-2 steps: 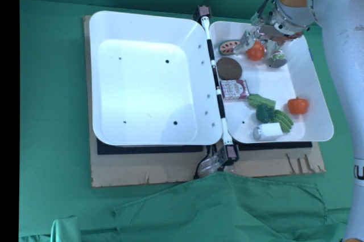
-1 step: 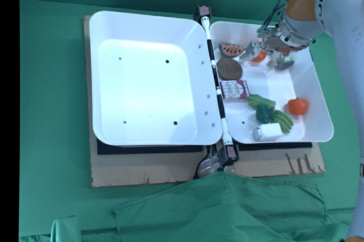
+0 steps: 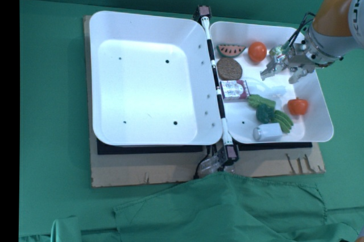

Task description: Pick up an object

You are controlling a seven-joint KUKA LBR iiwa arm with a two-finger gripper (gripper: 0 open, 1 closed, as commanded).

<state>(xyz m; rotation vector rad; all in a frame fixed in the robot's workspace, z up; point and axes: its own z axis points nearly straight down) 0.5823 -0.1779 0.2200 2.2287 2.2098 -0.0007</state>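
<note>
My gripper (image 3: 281, 74) hangs over the back right of the right bin (image 3: 322, 121), its fingers spread open with nothing between them. Just left of it lies an orange ball (image 3: 257, 51), and a pale clear object (image 3: 274, 89) lies on the bin floor right below the fingers. Further left are a watermelon slice (image 3: 231, 50), a brown round patty (image 3: 229, 69) and a small red-and-white box (image 3: 234, 89). Toward the front lie green vegetables (image 3: 268, 110), a red tomato (image 3: 297, 106) and a silver can (image 3: 267, 132).
The left bin (image 3: 114, 30) is joined to the right one by a black-and-white divider bar (image 3: 215, 73). Both bins rest on a cardboard sheet (image 3: 142, 169) over green cloth. Folded green fabric (image 3: 227, 212) lies in front.
</note>
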